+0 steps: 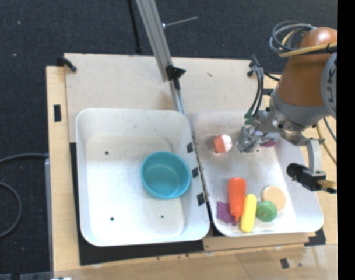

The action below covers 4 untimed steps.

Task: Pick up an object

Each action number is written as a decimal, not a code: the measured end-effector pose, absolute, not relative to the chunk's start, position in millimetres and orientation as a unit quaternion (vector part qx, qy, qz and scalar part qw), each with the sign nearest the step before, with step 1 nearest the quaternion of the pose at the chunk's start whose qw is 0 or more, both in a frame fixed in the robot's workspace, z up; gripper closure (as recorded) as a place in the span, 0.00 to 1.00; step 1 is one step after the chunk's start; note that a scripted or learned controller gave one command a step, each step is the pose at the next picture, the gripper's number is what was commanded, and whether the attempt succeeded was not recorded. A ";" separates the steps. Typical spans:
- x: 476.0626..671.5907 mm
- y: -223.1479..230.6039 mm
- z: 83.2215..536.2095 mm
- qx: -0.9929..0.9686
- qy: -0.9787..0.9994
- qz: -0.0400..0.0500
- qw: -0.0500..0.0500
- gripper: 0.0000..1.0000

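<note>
One gripper (249, 140) hangs beside the small red-and-white object (222, 144); its state I cannot tell. Approach step, I judge; next, centre over it.

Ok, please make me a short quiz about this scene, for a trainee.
1. True or false: the blue bowl lies in the right bin.
2. Which thing is nearest the gripper? A) green ball B) small orange and white piece C) purple piece
3. What lies side by side with the carrot, touching it?

Key:
1. False; it lies in the left bin.
2. B
3. The banana.
</note>
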State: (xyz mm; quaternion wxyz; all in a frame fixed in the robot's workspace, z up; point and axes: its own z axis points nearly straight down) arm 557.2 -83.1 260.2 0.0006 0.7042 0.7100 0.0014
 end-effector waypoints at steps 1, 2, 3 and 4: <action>577.5 -33.1 244.7 0.705 0.709 0.000 0.001 1.00; 599.0 13.6 233.3 0.705 0.709 0.000 0.001 1.00; 620.8 67.9 230.2 0.704 0.710 0.001 0.001 1.00; 620.0 63.7 230.4 0.706 0.708 -0.001 0.001 0.00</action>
